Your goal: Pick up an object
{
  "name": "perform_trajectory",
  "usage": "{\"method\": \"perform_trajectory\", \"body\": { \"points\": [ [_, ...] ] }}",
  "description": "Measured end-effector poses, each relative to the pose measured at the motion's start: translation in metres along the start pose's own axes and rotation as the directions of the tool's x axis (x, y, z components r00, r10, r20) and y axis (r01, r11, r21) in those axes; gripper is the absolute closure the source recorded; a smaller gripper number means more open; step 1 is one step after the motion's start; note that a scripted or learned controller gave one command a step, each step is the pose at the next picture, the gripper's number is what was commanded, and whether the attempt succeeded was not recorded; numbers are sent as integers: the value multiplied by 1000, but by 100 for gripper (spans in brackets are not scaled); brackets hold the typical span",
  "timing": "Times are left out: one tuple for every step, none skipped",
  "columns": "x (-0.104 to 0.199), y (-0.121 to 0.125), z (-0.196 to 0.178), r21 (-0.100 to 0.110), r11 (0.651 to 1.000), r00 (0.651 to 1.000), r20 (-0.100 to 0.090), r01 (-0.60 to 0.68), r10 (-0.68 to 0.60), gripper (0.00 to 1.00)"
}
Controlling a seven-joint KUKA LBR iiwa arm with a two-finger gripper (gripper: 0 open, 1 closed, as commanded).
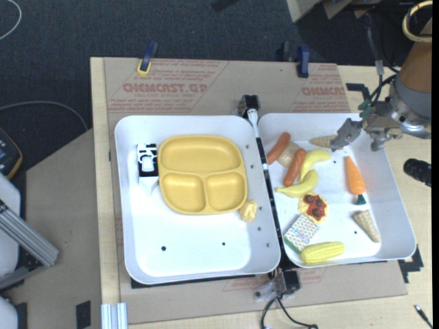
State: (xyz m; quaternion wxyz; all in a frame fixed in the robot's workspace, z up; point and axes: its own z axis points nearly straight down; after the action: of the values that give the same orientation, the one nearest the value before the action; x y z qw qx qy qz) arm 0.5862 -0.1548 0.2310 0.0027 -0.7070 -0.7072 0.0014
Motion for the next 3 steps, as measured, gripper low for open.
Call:
{"method": "perform_trajectory", "body": {
  "points": [
    [5, 1, 63, 1, 1000, 1000, 0, 0, 0, 0],
    [6, 1, 106, 0, 1000, 1000, 0, 0, 0, 0],
    [7, 2, 146, -4, 1000, 1000, -1, -1, 1, 0]
  ]
}}
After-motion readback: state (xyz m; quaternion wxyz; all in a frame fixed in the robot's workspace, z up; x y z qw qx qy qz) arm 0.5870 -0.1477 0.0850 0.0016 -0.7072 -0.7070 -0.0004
